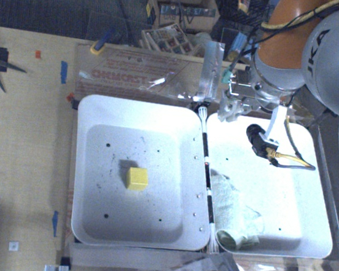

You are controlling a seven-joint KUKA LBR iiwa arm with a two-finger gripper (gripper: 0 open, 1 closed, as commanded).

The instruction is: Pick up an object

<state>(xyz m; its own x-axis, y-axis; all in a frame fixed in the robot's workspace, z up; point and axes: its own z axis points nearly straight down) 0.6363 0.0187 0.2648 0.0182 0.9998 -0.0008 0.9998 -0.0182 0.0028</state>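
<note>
One yellow block (138, 178) sits alone near the middle of the left bin (98, 113); one rolled white cloth (233, 217) lies along the right bin's (316, 200) left edge toward its near corner. Gripper (232, 109) hangs over the right bin's far left corner, well apart from both; claw state cannot be told. Wooden bench (20, 143), cluttered shelf behind.
</note>
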